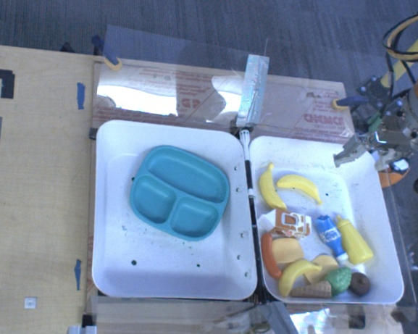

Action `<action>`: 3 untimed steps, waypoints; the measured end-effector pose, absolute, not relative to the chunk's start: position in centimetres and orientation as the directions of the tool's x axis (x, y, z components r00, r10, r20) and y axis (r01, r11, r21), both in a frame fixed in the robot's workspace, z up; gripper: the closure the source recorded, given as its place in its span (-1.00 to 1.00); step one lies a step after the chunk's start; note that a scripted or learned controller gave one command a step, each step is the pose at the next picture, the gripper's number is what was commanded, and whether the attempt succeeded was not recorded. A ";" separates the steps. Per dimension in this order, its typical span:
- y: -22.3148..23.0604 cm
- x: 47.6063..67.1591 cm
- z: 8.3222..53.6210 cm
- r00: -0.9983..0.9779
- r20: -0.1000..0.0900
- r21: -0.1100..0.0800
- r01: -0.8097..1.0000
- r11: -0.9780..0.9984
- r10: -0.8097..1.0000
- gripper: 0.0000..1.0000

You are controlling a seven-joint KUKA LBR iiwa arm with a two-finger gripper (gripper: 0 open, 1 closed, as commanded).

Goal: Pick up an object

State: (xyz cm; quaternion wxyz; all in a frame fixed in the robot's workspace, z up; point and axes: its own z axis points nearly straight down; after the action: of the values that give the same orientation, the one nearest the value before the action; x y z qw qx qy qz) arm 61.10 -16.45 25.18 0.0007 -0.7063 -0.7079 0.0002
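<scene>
The right bin (386,214) holds a heap of toy food. Two yellow bananas (300,184) lie near its upper left, and an orange-and-white packet (292,223) sits below them. Further right are a blue bottle (329,233) and a yellow bottle (355,239). Along the front edge lie an orange carrot (267,253), a third banana (298,271), a green broccoli piece (339,278) and a brown lump (359,283). My gripper (348,151) hangs over the bin's upper right corner, above and apart from all the items, with nothing seen in it.
The left bin (110,212) bears a blue three-compartment plate (180,191). A clear plastic wall with a metal post (254,86) stands behind both bins. Yellow cable loops (416,39) hang beside the arm at the upper right.
</scene>
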 end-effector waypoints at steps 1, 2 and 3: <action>-14.0 63.9 11.5 0.015 0.002 -0.007 1.000 -0.014 1.000 -1.00; -16.5 56.1 8.7 0.068 -0.001 0.003 0.998 -0.068 0.998 -1.00; -18.3 51.9 8.7 0.109 0.001 0.003 0.994 -0.109 0.994 -1.00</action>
State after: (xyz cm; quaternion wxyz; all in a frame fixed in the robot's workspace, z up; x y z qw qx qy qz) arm 51.95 -18.33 8.70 -0.0009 -0.7447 -0.6674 -0.0012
